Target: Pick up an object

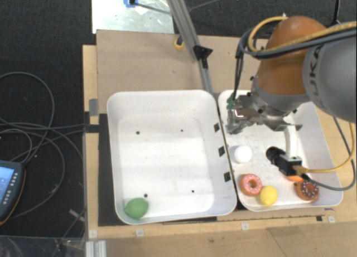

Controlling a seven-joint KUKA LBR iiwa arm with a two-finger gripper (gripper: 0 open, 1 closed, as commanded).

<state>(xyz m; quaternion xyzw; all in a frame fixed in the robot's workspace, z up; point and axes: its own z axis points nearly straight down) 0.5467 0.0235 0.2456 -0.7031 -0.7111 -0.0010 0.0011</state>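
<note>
Yellow lemon-like piece [269,195] sits nearest, against the front wall of the right bin [329,139], touching a pink-frosted donut [251,184] on its left. Chocolate donut [307,190] lies further right with an orange bit [294,178] beside it. White ball [242,153] rests apart, close to the bin's left wall. Green ball [136,207] alone in the front-left corner of the left bin [162,102].

Arm [329,66] reaches in from the right; tool [239,114] hangs over the back-left part of the right bin, well behind the white ball. Cannot tell how it is set; nothing seen held in it.

Step in hand, by my reading: approach, no pick made. White ball looks the best target: nearest, isolated. Advice: centre over it before descending and mind the bin wall just beside it; a round thing may roll off if caught off-centre. Donut and lemon piece touch, so a grab there risks shoving both.

Desk [145,61] is plain brown board. Floor dark; cables [33,133] loop at left beside a handheld pendant [8,186]. Slanted metal pole [184,22] crosses the back.
</note>
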